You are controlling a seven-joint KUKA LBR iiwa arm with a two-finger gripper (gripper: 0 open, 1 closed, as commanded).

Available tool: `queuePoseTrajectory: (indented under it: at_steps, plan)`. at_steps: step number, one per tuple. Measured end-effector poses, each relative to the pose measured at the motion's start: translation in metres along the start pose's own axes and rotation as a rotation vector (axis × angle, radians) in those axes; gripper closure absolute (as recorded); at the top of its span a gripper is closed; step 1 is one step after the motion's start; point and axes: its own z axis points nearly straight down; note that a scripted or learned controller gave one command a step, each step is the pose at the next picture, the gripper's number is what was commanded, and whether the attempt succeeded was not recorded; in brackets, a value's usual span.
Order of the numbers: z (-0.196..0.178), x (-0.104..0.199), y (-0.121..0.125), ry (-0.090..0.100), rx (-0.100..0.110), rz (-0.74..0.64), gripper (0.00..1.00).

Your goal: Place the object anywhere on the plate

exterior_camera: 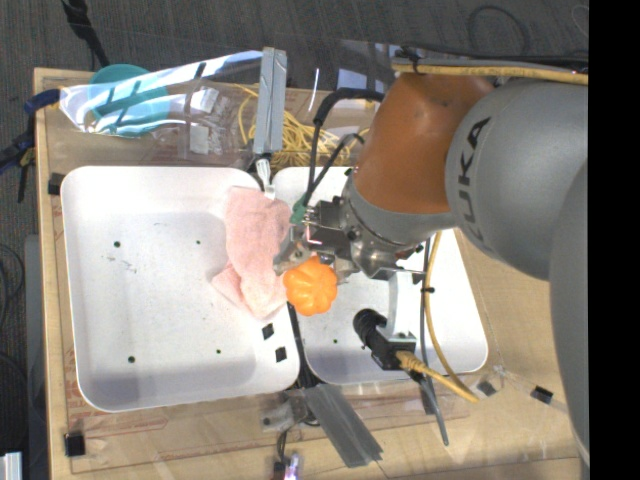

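Orange pumpkin (311, 286) just below pincer (300, 253)

Orange pumpkin (311, 286), pink cloth (252, 251), white bins (150, 298)

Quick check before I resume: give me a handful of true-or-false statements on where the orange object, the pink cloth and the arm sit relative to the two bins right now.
1. The pink cloth lies at the right side of the left bin. True.
2. The orange pumpkin-shaped object sits in the far left corner of the left bin. False: it is at the divide between the two bins, just under the gripper.
3. The arm reaches over the right bin. True.
4. The cloth is blue. False: it is pink.
5. The orange object lies beside the cloth's right edge. True.
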Motion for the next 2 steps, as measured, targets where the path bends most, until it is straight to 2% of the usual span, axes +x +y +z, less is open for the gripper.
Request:
queuePoseTrajectory:
  at_steps: [1, 2]
  plan:
    - [0.056, 0.004, -0.001, 0.001, -0.011, -0.165, 1.00]
    - [0.041, 0.072, -0.015, -0.001, -0.013, -0.340, 1.00]
